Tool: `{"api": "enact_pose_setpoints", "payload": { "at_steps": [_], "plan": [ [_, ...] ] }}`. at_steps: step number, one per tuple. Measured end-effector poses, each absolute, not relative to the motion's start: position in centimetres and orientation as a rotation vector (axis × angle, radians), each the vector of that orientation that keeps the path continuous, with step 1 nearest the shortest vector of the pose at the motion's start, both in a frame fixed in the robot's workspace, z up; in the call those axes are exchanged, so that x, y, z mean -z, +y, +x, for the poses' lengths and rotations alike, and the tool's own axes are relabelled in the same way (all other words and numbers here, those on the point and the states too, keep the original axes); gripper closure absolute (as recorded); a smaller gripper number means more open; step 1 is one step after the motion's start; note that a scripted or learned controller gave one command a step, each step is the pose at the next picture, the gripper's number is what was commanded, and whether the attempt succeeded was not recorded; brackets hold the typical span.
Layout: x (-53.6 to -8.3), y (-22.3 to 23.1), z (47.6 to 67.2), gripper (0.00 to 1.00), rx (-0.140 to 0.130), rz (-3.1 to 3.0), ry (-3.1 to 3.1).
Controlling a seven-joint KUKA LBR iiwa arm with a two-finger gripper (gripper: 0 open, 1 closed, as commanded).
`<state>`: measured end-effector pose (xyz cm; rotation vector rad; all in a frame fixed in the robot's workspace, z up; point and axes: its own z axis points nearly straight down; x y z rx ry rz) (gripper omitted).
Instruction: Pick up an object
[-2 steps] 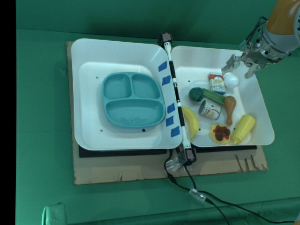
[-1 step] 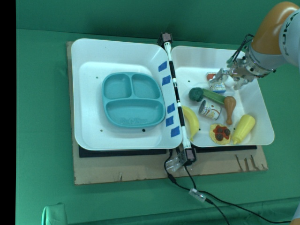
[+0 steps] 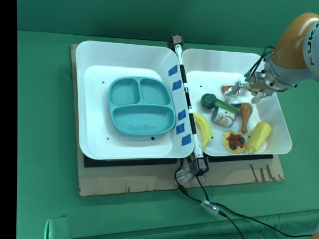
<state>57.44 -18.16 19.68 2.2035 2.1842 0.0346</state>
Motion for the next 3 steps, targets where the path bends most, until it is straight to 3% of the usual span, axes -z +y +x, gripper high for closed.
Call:
{"api": "enact_pose_setpoints", "payload": {
  "at_steps": [1,2,3],
  "plan": [
    [-21.3,-18.4,57.7,1.0,-0.045,2.201,2.169],
    [-21.3,-18.4,57.7,0.0,-0.046,2.201,2.169],
    [-19.3,-17.6,54.2,0.0,-0.026,2.209,2.187]
  ]
}}
